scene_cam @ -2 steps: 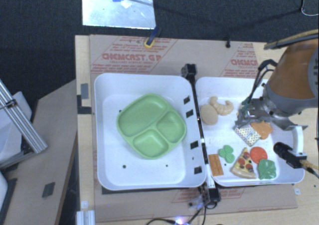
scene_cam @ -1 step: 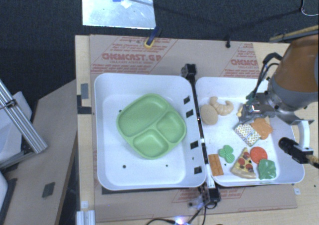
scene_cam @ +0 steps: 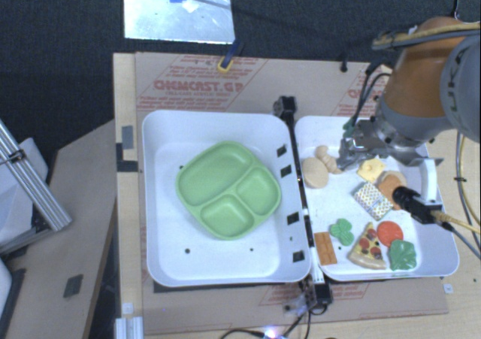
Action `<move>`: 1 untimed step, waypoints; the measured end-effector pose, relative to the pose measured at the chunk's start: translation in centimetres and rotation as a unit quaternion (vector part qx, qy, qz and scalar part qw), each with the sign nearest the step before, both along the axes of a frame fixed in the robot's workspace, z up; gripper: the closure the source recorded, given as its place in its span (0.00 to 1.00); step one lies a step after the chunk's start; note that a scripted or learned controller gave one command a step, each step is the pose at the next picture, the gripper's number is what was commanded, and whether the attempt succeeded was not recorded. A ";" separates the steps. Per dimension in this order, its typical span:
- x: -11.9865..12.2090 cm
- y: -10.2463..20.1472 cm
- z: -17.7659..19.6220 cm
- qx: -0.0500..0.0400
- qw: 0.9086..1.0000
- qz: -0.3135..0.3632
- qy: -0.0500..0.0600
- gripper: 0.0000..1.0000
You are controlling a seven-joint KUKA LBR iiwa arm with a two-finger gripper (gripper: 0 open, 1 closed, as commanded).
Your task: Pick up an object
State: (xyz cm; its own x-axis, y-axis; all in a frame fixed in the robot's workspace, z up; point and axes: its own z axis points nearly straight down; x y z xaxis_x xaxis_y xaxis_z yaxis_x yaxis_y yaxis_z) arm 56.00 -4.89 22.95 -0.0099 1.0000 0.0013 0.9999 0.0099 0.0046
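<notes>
- In the right bin (scene_cam: 440, 258), a shallow white tray with rounded corners, a scatter of small toy foods lies toward the middle and near side.
- Nearest the arm, a smooth tan egg-shaped piece (scene_cam: 315, 172) sits beside a paler, knobbly peanut-like piece (scene_cam: 328, 157).
- The pincer (scene_cam: 351, 155) hangs just right of those two pieces, low over the bin; whether it is apart or together cannot be told, and nothing is seen gripped in it.
- Just right of it lie a pale yellow lump (scene_cam: 370, 171) and an orange-brown rounded piece (scene_cam: 391, 183).
- Below them rests a small block with a white-and-grey checked pattern (scene_cam: 373, 199), tilted on a diagonal.
- Along the near side are a green lobed piece (scene_cam: 343, 230), a flat orange rectangle (scene_cam: 325, 247), a triangular pizza slice (scene_cam: 367, 246) with red dots, a red disc (scene_cam: 389, 232) and a green leafy shape (scene_cam: 403, 255).
- The grey arm (scene_cam: 425, 97), with its glossy orange band, reaches in from the right, dark cables trailing along it.
- In the left bin (scene_cam: 161, 255), a pale green plastic plate (scene_cam: 228, 189) with three compartments lies at a slant near the centre.
- Both bins rest on a brown cardboard sheet (scene_cam: 199, 82) with red print, on the surface.
</notes>
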 end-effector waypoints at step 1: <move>0.5 -1.1 0.2 -0.001 1.000 -0.004 0.001 1.00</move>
